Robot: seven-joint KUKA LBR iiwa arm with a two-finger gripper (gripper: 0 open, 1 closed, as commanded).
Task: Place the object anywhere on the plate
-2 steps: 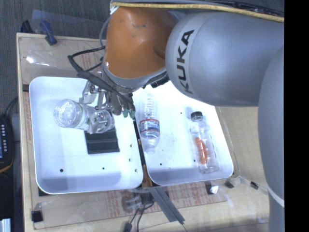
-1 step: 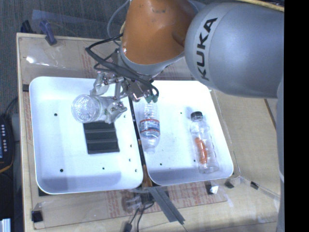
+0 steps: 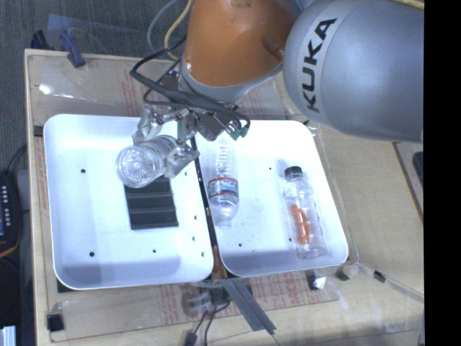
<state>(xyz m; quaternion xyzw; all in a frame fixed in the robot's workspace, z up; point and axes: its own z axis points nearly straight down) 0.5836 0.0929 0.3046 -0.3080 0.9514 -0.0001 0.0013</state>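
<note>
A clear plastic bottle (image 3: 140, 164) hangs with its round base turned toward the camera, over the far end of the black ribbed plate (image 3: 153, 206) in the left bin (image 3: 72, 193). My gripper (image 3: 170, 152) reaches down from the orange wrist band and is shut on the bottle's upper part, with metal fingers (image 3: 181, 161) on either side of it. The bottle hides the plate's far edge.
The right bin (image 3: 263, 254) holds a bottle with a red and blue label (image 3: 223, 187) by its left wall and a black-capped bottle with orange contents (image 3: 301, 215) at its right. The big grey arm covers the bench's back right. Cables loop behind the wrist.
</note>
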